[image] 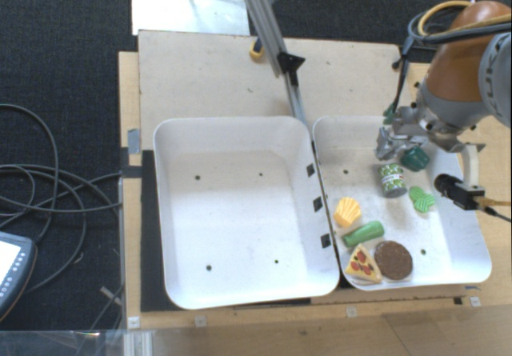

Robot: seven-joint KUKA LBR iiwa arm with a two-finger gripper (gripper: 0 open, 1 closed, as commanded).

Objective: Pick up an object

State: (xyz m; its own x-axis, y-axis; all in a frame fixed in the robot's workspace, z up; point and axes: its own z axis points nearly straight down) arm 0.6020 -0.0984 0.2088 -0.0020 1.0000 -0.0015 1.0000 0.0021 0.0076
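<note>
**Pincer low over a small can in the right bin**

The small green-labelled can lies in the right bin, its long axis roughly up-down in the view. Just above it hangs the pincer; I cannot tell its state. A dark green piece sits beside it, partly hidden. Nearby: a light green piece, yellow piece, green pod, pizza slice, brown disc.

Arm cut by right edge (tool fingers unclear).
</note>
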